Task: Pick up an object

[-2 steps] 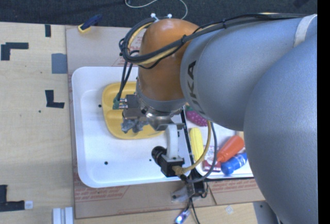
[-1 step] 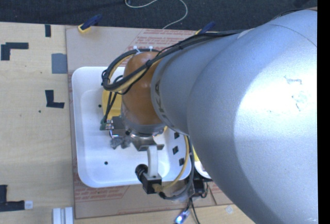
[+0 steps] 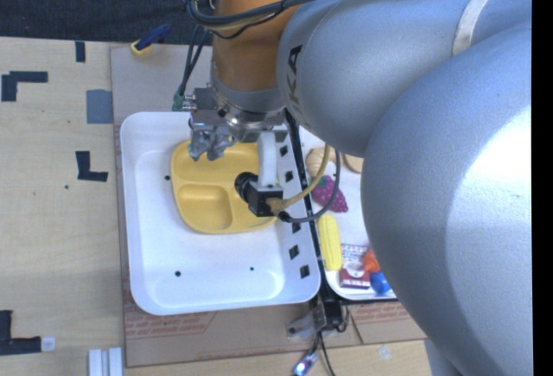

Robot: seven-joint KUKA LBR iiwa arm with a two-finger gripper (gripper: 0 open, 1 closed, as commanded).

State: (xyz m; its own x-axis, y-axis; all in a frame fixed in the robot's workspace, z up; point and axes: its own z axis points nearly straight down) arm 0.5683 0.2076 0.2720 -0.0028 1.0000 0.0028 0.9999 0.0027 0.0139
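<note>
- Yellow plastic made up the divided tray [image 3: 212, 193], which lay in the upper part of the left white bin [image 3: 147, 219], its compartments facing up.
- Grey and bulky, the arm [image 3: 415, 106] came in from the right and covered much of the right bin [image 3: 352, 292], with its orange band [image 3: 255, 11] above the wrist.
- The gripper [image 3: 207, 143] hung over the tray's upper edge, its metal tip right at the yellow rim.
- Whether it was open, closed or gripping the tray could not be told from this angle; the wrist hid too much of it.
- A black fitting [image 3: 251, 193] on the white bracket [image 3: 272, 162] sat over the tray's right side.
- Beside the arm, in the right bin, lay a yellow corn cob [image 3: 329, 240], a purple bunch of grapes [image 3: 329, 193] and a printed red-and-white packet [image 3: 356, 266].
- Black cables [image 3: 229, 7] looped around the orange band.
- Both bins rested on a brown cardboard sheet [image 3: 143, 76] on the pale bench [image 3: 52, 219].
</note>
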